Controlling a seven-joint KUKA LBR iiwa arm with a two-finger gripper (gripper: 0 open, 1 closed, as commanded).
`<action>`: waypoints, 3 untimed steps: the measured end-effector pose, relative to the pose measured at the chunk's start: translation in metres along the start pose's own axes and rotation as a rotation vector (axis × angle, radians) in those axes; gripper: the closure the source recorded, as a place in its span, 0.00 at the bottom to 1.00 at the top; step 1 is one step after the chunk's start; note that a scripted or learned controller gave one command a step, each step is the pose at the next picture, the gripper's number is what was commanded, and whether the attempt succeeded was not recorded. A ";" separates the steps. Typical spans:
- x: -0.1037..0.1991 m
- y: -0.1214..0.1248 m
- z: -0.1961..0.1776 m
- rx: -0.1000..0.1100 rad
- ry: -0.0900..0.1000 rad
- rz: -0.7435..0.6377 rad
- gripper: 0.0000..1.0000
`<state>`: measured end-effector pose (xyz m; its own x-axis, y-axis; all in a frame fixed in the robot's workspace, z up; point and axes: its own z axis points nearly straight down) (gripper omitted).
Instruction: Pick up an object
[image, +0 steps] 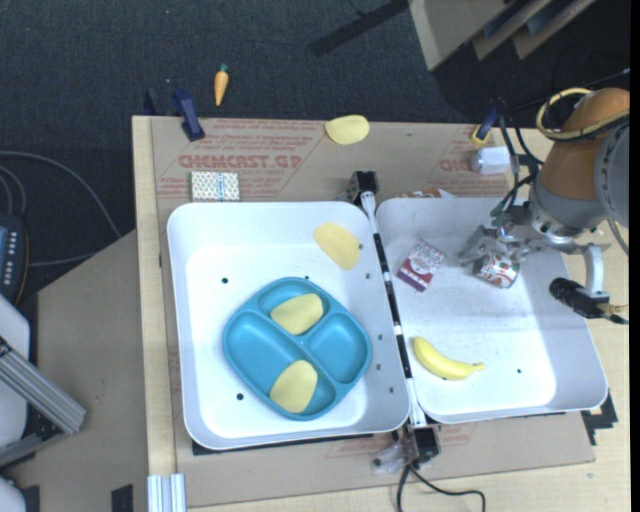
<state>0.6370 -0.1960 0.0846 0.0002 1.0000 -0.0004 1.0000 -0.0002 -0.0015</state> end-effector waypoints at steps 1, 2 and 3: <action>0.000 0.001 -0.011 -0.003 -0.001 0.000 1.00; 0.000 0.001 -0.011 -0.003 -0.001 0.000 0.00; -0.009 -0.020 0.000 0.000 0.001 0.000 0.00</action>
<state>0.6172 -0.2051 0.0847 0.0005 1.0000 0.0003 1.0000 -0.0005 -0.0015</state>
